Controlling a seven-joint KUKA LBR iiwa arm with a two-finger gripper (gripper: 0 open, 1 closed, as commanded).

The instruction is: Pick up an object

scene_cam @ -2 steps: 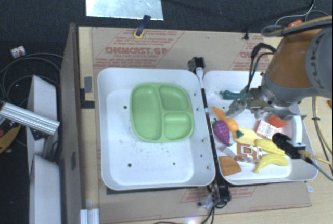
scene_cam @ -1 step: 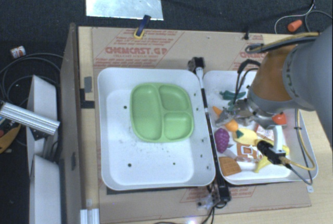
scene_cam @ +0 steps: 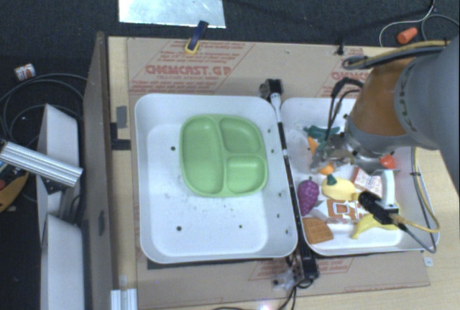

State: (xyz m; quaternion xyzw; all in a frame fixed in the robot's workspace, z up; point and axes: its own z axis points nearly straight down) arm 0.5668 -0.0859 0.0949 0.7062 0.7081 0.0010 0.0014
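The right bin [scene_cam: 302, 111] holds several small toy foods: a purple grape bunch [scene_cam: 307, 193], a yellow lemon-like piece [scene_cam: 339, 188], a banana [scene_cam: 371, 226], a tan cracker [scene_cam: 318, 231], a small orange piece [scene_cam: 331, 178], a teal piece [scene_cam: 317, 133] and a red-and-white box [scene_cam: 342, 210]. My gripper [scene_cam: 329, 156] reaches down into this bin from the right, just above the orange piece and the lemon. Its tips are lost among the objects under the wrist. Nothing shows between them.
The left bin [scene_cam: 165, 229] holds a green divided plate [scene_cam: 221, 155]. A black divider bar [scene_cam: 284, 150] runs between the bins. The bulky grey and orange arm [scene_cam: 402, 100] covers the right bin's back right. A white card [scene_cam: 368, 179] lies beside the lemon.
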